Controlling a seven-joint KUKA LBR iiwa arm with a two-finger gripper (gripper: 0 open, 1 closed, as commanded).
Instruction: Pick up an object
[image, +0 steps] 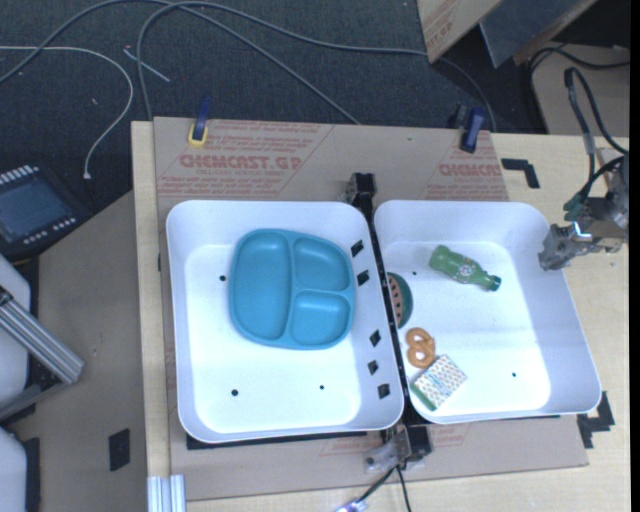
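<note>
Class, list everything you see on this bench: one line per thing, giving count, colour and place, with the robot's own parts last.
Bins: 2, white, side by side; left bin, right bin.
Divided plate: 1, blue, left bin.
Bottle: 1, green, lying in right bin's upper part.
Pretzel: 1, orange-brown, right bin near the divider.
Packet: 1, white-green patterned, right bin's lower left.
Round dark object: 1, right bin's left wall.
Clamps: 2, blue, board's far edge.
Gripper: 1, grey, right bin's right rim.
</note>
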